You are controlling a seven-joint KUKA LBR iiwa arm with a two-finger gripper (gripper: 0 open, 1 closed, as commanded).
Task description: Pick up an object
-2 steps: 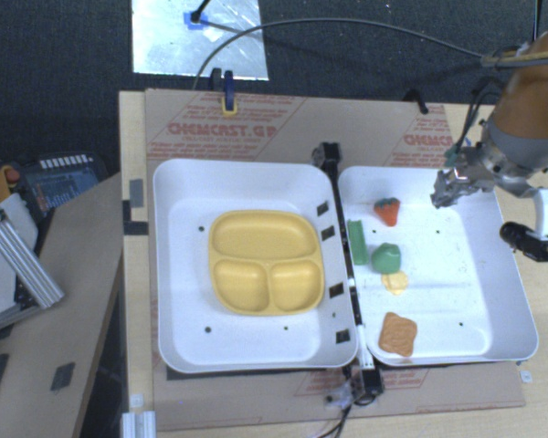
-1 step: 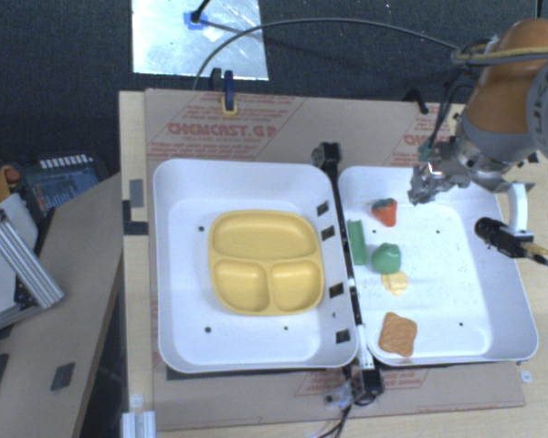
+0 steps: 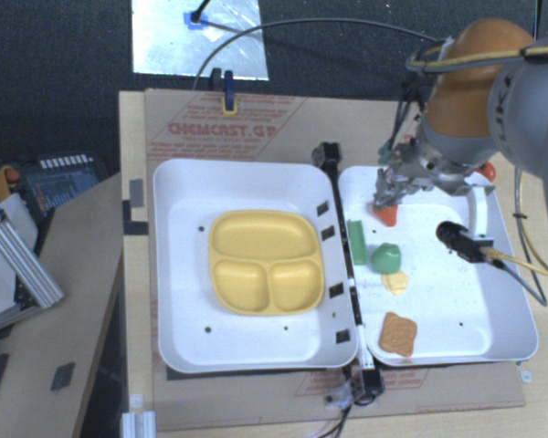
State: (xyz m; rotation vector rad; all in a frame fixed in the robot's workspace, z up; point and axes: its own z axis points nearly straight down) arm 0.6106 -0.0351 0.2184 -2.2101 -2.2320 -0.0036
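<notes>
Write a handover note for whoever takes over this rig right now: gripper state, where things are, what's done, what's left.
Gripper: low in the right bin, near its far left corner, directly over an orange piece. This view does not show whether it has a grip.
Also in the right bin: green stick, green lump, pale yellow bit, brown cracker.
Left bin: yellow divided plate.
Done: approach to the orange piece.
Left: nothing is visibly lifted, so the pick-up itself.
</notes>
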